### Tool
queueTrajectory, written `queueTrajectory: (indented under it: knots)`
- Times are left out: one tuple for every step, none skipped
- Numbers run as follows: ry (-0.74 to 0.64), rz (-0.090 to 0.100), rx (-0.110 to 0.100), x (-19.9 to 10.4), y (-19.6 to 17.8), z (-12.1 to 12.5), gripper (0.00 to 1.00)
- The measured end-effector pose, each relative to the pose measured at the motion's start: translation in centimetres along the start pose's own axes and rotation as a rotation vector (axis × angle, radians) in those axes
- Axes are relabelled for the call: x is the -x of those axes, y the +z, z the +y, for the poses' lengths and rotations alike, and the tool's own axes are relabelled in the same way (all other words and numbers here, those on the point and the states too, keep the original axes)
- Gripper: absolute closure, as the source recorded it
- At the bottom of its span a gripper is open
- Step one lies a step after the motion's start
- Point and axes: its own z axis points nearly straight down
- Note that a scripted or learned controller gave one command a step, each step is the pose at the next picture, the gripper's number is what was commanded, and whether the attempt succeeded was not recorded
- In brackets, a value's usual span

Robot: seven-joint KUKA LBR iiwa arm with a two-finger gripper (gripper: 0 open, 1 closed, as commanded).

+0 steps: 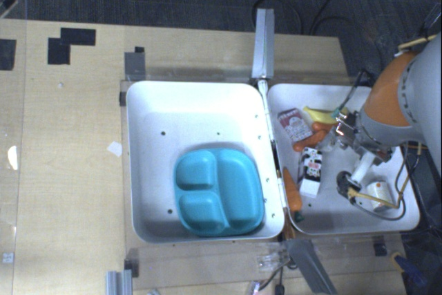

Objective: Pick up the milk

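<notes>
The left bin (193, 97) holds a blue divided tray (219, 190) in its near half. Over the right bin (345, 217), the grey arm (407, 93) reaches in, its gripper (343, 126) low above the bin's far middle; whether it is open or closed cannot be told, and nothing is seen in its grasp. The milk (312, 173), a cow-patterned carton, lies in the right bin's left half, apart from the gripper, beside a carrot (293, 193). A red-and-white packet (293, 124) and a banana (318, 112) lie farther back.
</notes>
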Motion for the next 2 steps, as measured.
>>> queueTrajectory:
  knots:
    - [-0.005, 0.004, 0.005, -0.3, -1.1, 0.2, 1.00]
    - [0.071, -0.004, -0.003, -3.0, -21.6, -2.4, 1.00]
